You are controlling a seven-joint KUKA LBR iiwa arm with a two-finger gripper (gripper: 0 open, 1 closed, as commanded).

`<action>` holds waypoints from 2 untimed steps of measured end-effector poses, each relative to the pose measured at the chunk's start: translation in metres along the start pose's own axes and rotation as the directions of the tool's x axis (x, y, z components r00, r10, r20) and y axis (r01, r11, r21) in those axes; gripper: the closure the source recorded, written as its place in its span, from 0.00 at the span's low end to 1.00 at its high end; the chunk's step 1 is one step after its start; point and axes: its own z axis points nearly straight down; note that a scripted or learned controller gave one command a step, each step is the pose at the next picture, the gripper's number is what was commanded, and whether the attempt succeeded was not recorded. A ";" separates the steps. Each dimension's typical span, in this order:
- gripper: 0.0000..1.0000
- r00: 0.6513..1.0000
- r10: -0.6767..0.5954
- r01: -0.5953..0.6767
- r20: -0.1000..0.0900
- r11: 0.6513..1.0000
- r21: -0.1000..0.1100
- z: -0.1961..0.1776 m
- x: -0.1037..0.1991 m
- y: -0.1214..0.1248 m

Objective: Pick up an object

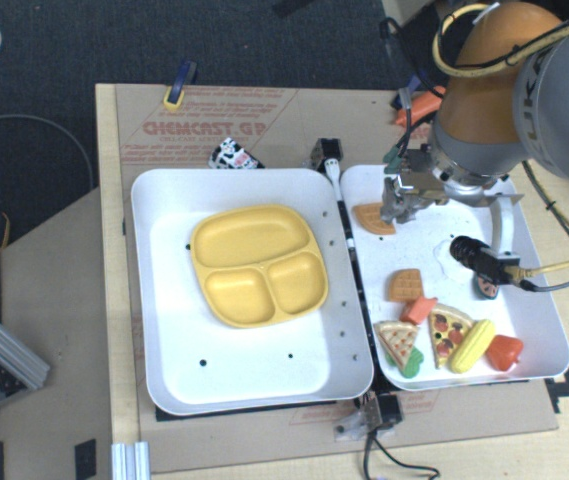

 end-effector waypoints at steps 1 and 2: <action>1.00 1.000 -0.002 0.002 -0.001 1.000 -0.001 -0.012 0.015 0.005; 1.00 1.000 -0.001 0.001 0.001 1.000 0.000 -0.007 0.016 0.009</action>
